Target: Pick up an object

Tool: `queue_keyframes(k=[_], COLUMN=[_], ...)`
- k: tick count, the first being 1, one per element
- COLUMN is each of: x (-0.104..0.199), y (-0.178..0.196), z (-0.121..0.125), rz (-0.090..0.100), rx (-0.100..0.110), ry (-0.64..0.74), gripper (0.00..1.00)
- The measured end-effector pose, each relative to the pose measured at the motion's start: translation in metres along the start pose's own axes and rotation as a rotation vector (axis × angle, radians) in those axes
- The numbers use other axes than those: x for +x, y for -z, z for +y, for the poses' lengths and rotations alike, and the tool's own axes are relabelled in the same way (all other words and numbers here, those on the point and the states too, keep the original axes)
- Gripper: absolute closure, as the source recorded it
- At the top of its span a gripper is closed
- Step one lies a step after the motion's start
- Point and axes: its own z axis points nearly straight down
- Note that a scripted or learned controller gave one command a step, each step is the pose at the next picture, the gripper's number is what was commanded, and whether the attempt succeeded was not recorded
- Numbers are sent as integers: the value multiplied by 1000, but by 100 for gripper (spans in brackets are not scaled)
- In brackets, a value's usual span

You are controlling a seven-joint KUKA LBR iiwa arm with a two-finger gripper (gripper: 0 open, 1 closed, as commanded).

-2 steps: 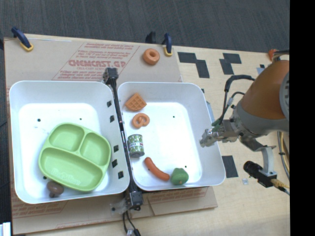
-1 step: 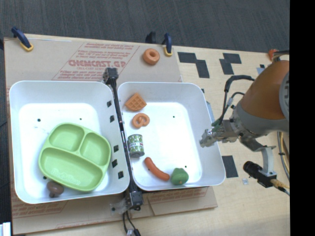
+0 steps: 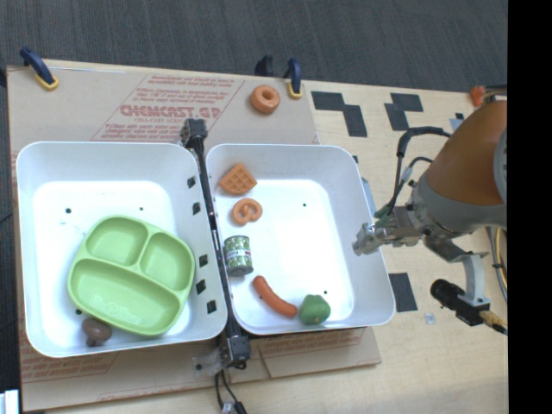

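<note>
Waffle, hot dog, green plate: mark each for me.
waffle (image 3: 237, 180), camera view, centre of its gridded face.
hot dog (image 3: 273, 297), camera view, middle of its length.
green plate (image 3: 131, 273), camera view, ridge between its compartments.

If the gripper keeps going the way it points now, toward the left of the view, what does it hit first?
Probably the right bin's right wall, just left of the gripper. If high enough to clear it, bare bin floor follows; height is unclear.

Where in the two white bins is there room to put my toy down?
The right bin has bare floor in its middle and right, between the pretzel and the green pepper. Its left side is crowded: waffle, can, sausage. In the left bin, the strip above the green plate is bare.
</note>
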Motion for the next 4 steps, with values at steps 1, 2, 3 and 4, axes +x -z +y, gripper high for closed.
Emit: queue_keyframes(k=[1,2,3,4], x=[0,0,0,0], y=[11,-1,10,2], z=[1,0,1,0], rz=[-1,-2,-3,-2], rx=[-2,-2,-4,-2], ry=[5,-4,1,-5], gripper=[100,100,100,100])
